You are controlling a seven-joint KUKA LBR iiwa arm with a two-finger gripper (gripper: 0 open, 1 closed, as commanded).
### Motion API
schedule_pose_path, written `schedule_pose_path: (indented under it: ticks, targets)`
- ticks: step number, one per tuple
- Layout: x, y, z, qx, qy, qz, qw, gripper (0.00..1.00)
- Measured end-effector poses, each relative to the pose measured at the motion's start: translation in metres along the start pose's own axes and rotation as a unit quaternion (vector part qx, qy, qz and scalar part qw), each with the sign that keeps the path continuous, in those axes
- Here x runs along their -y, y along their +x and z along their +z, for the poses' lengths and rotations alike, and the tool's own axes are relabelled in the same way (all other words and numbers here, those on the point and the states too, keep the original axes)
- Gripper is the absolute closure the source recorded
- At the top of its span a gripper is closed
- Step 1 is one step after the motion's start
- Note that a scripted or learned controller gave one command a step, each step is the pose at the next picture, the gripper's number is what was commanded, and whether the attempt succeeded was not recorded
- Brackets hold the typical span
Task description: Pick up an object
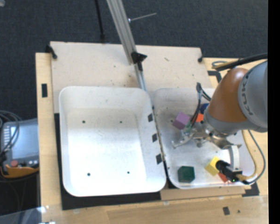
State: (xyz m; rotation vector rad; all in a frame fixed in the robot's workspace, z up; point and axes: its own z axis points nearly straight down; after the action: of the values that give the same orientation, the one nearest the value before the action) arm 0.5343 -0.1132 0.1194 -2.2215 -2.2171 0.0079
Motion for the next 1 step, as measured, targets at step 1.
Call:
schedule_pose_path:
  ticks: [1]
  targets:
    - [-0.0028,0.0009,-0.0143,-0.001,-0.005,0.003,1.0000,1.00]
